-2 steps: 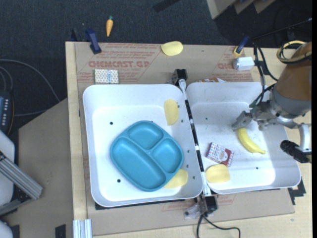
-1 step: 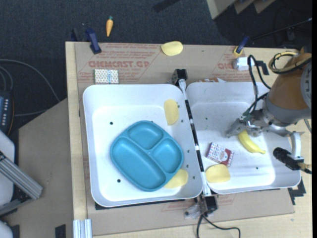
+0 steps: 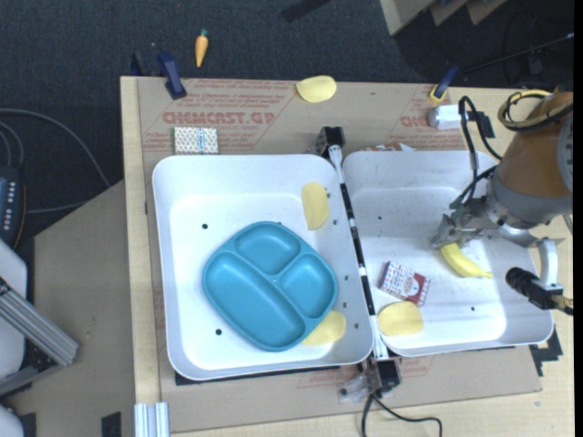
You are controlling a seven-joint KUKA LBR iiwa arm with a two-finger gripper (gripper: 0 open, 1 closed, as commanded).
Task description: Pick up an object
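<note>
Pincer (image 3: 454, 232) hung low in right bin (image 3: 383, 176), tips just left of banana (image 3: 465, 261); grip state unclear, nothing seen held. Reach step; next needed centring over banana.

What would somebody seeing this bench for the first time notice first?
Probably the big blue divided tray, which lies tilted across the left bin and covers much of its floor. Next, the grey and orange arm reaching into the right bin, its gripper low beside a yellow banana. A small red and white packet lies nearby on that bin's floor.
</note>
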